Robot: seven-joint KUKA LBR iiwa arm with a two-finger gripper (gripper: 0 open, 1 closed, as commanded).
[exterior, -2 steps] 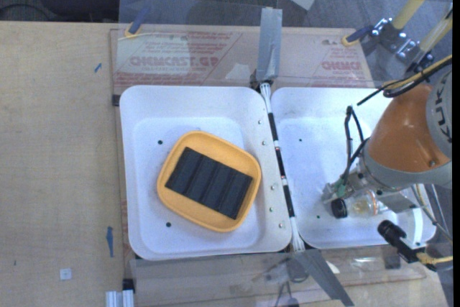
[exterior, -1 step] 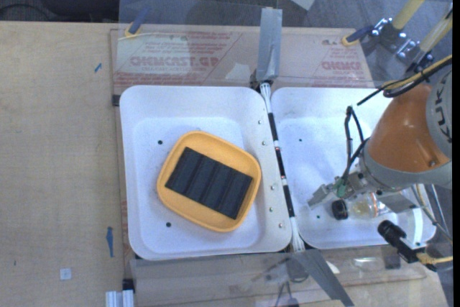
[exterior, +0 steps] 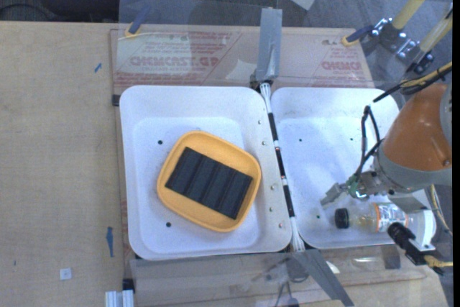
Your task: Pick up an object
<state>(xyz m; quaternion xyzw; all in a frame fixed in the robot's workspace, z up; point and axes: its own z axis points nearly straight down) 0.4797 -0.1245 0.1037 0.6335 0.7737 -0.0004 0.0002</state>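
Note:
A small clear bottle (exterior: 375, 216) with a black cap lies on its side near the front edge of the right bin (exterior: 316, 147). My gripper (exterior: 353, 190) hangs low over the bin, just above and behind the bottle's capped end, under the grey wrist and orange band (exterior: 420, 134). The arm hides the bottle's right end. In the left bin (exterior: 144, 118) rests a yellow rounded square dish (exterior: 172, 165) with a black ribbed insert (exterior: 213, 183), well away from the gripper.
A ridge with a black strip (exterior: 279, 162) separates the two bins. Cardboard and a clear sheet (exterior: 187, 57) lie behind them. Yellow poles and clamps (exterior: 402, 32) stand at the back right. Wooden bench top (exterior: 57, 154) stretches to the left.

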